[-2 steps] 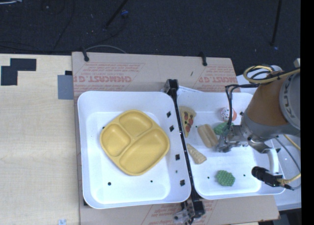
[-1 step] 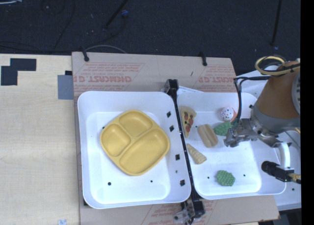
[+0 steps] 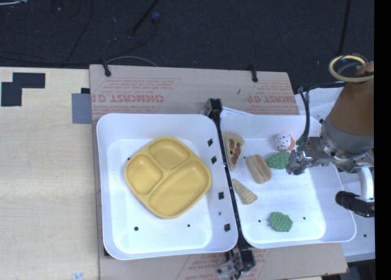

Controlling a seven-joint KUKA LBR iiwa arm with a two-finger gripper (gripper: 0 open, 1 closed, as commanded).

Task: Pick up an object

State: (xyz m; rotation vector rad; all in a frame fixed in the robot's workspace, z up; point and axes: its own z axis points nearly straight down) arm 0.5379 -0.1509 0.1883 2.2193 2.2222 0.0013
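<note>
We see the yellow divided plate (image 3: 168, 176) lying in the left bin (image 3: 116, 224). In the right bin (image 3: 317, 224), the gripper (image 3: 297, 164) hovers just beside a green piece (image 3: 278, 161), with a speckled ball (image 3: 282, 142) near it and another green piece (image 3: 281, 221) well apart from it.

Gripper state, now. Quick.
Gripper: low in the right bin, beside a green object; open or closed cannot be told from this view.
</note>
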